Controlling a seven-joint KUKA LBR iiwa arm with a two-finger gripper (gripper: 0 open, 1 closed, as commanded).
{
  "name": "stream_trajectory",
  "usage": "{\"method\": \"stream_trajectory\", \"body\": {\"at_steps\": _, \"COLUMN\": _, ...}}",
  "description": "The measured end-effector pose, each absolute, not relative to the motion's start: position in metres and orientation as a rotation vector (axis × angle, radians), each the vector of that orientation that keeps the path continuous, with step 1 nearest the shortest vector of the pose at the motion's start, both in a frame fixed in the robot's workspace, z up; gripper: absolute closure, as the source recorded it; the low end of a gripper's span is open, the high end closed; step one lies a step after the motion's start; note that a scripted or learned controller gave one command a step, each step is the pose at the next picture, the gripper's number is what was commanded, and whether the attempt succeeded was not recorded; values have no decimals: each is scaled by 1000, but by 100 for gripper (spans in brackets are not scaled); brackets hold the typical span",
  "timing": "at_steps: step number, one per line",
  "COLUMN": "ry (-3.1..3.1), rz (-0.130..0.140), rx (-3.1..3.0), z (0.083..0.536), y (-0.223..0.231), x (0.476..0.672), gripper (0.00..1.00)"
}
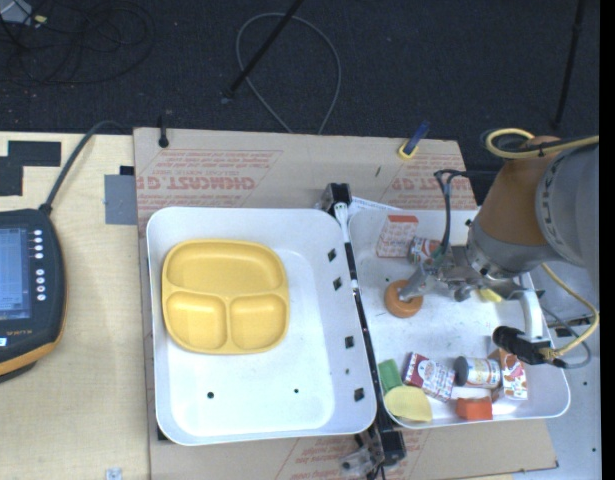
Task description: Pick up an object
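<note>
In the camera view, the gripper (pixel 425 280) is seen low over the right bin (pixel 547 408), near the middle of its left half. Whether it is open or closed cannot be told, as the metal parts blur together. Nothing is seen to be held in it.

The orange round piece (pixel 404 301) lies just beside the gripper, close to the bin's left wall, and is taken here as the likeliest target. It appears small, squat and probably a light toy of plastic or rubber (the view is too coarse to be sure). If it is smooth and rounded, it could be squeezed out sideways, so it would best be taken across its widest part, with the grip centred and brought straight down.

Along the bin's near edge a cluster is found: a green block (pixel 389 374), a yellow piece (pixel 409 405), a red and white packet (pixel 428 374), a small can (pixel 478 372) and a red block (pixel 474 409). These lie touching or nearly so, and would be harder to single out. A flat label packet (pixel 396 236) lies towards the far left corner.

In the left bin (pixel 247 408) a yellow divided tray (pixel 226 296) is set towards the far left corner.
</note>
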State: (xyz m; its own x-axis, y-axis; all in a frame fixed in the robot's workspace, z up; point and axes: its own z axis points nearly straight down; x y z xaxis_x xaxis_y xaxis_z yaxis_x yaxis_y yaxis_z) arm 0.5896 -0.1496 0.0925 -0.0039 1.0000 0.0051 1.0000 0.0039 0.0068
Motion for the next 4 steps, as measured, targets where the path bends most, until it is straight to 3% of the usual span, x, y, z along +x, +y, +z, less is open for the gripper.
{"method": "stream_trajectory", "body": {"at_steps": 1, "ry": 2218, "rz": 8, "rx": 2211, "z": 93, "y": -106, "x": 629, "gripper": 0}}
{"method": "stream_trajectory", "body": {"at_steps": 2, "ry": 2232, "rz": 6, "rx": 2235, "z": 91, "y": -133, "x": 646, "gripper": 0}}
{"method": "stream_trajectory", "body": {"at_steps": 3, "ry": 2222, "rz": 7, "rx": 2215, "z": 92, "y": -134, "x": 634, "gripper": 0}}
{"method": "stream_trajectory", "body": {"at_steps": 4, "ry": 2228, "rz": 22, "rx": 2212, "z": 104, "y": -130, "x": 637, "gripper": 100}}
